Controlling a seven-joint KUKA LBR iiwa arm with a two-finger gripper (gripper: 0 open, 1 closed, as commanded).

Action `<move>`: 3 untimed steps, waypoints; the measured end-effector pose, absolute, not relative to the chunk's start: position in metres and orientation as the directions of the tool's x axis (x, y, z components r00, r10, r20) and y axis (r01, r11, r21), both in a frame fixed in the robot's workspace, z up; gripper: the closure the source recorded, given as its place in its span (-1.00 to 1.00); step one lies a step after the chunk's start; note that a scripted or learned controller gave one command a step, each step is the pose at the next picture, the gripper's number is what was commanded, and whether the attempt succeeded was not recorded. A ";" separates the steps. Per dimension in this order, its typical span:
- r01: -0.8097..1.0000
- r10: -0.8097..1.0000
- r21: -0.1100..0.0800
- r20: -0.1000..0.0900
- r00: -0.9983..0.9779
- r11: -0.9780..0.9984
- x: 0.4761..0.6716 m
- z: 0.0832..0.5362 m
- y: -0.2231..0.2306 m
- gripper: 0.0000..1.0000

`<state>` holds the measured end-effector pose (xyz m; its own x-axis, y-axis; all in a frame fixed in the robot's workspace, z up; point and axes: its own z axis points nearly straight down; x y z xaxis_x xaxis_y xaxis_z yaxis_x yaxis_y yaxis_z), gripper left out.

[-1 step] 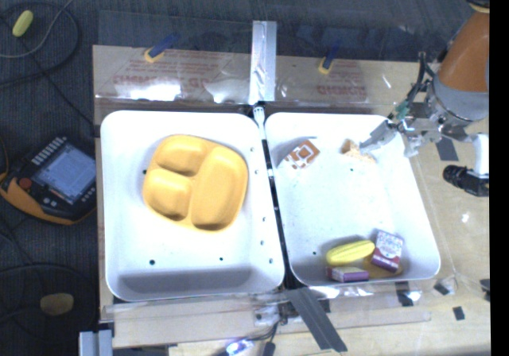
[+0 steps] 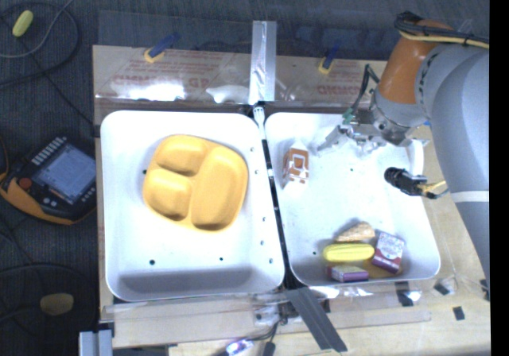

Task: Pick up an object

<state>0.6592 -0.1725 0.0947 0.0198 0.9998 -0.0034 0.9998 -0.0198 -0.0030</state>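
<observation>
The tool (image 2: 343,133) hangs released near the right bin's (image 2: 421,219) far edge; lower it squarely over the orange-white carton (image 2: 297,165), then clench.

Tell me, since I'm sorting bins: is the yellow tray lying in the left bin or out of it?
In it. The yellow tray lies flat on the left bin's floor, white rim showing all around it.

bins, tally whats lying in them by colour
yellow: 2, the divided plate in the left bin and the long yellow item in the right bin
orange and white: 1, the small carton
tan: 1, the wedge
red: 1, the packet
pink: 1, the small block
total: 6
</observation>
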 end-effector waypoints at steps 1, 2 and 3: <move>0.988 0.988 0.006 -0.005 -0.152 0.152 0.671 0.088 -0.097 -1.00; 0.935 0.935 0.009 -0.007 -0.356 0.356 0.633 0.089 -0.100 -1.00; 0.925 0.925 0.011 -0.008 -0.381 0.381 0.630 0.090 -0.101 -1.00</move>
